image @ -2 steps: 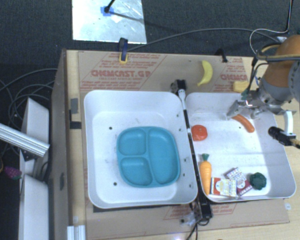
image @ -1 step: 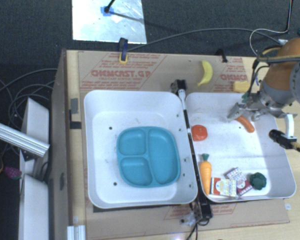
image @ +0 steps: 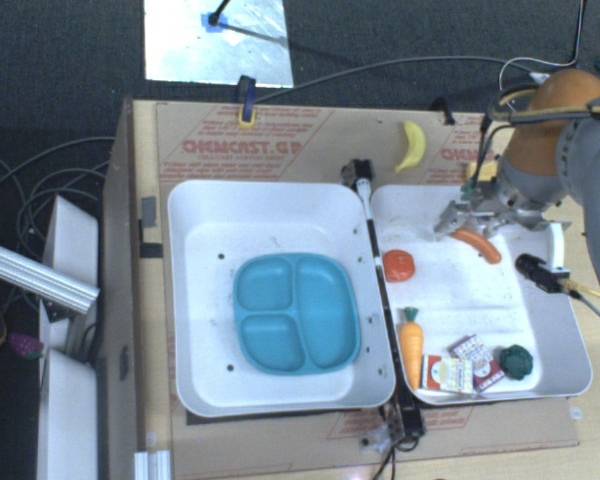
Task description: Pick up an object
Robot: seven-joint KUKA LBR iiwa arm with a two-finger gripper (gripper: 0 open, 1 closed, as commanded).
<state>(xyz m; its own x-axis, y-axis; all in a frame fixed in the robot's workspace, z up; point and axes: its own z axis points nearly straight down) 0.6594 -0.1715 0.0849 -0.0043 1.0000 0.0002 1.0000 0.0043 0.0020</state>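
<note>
Camera view, stock as seen from above the bench.

Item 1: my gripper [image: 467,220], over the far part of the right bin [image: 563,340], at the end of my grey arm [image: 580,163], which comes in from the right of the view. Spread or pressed together: I cannot tell from this angle.

Item 2: 1 orange-red sausage [image: 477,245], lying slantwise on the floor of the right bin, just beside my gripper on its near side. Whether the 2 touch I cannot tell, and I do not count it as held.

Item 3: 1 red tomato [image: 398,265], against the left wall of the right bin, near the sausage but apart from it.

Item 4: 1 carrot [image: 411,343], green top pointing to the far side, along the same wall in the near part of the bin.

Item 5: small printed cartons [image: 463,366], clustered in the near part of the right bin, just beside the carrot.

Item 6: 1 dark green piece [image: 516,361], just right of the cartons; too small to name.

Item 7: 1 blue divided plate [image: 297,311], flat in the middle of the left bin [image: 202,258].

Item 8: 1 yellow banana [image: 412,146], outside both bins, on the printed cardboard sheet [image: 280,140] behind them.
</note>
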